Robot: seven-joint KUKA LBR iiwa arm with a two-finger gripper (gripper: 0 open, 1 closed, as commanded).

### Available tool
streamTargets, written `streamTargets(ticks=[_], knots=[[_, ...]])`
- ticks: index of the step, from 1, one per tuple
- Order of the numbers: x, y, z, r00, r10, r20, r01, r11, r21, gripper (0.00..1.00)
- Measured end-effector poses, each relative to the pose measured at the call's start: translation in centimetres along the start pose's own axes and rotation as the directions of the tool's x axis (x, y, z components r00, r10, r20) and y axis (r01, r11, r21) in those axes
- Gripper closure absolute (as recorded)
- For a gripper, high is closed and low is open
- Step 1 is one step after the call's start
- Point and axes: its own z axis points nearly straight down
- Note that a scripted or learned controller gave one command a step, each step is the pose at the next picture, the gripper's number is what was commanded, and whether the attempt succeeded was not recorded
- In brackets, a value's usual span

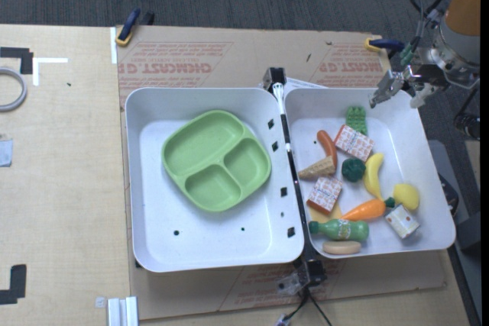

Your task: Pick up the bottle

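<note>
The bottle (pixel 340 229) is small and green with a yellow-orange label. It lies on its side near the front edge of the right bin (pixel 428 156), its cap pointing left. My gripper (pixel 397 97) hangs over the bin's far right corner, well away from the bottle. Its two fingers are spread open with nothing between them.
Packed around the bottle are a pale sausage (pixel 341 246), a carrot (pixel 363 210), a white carton (pixel 403 221), a lemon (pixel 406 196), a banana (pixel 373 173) and red-white boxes (pixel 325 195). A green divided plate (pixel 218 160) lies in the left bin (pixel 145 217).
</note>
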Motion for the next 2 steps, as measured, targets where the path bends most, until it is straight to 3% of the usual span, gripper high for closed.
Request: streamTargets(ticks=[1,2], knots=[[0.0,0.0,-1.0,1.000,-0.002,0.001,0.002,1.000,0.000,1.00],[5.4,-8.7,1.7,1.000,0.016,0.000,-0.016,1.000,0.001,1.00]])
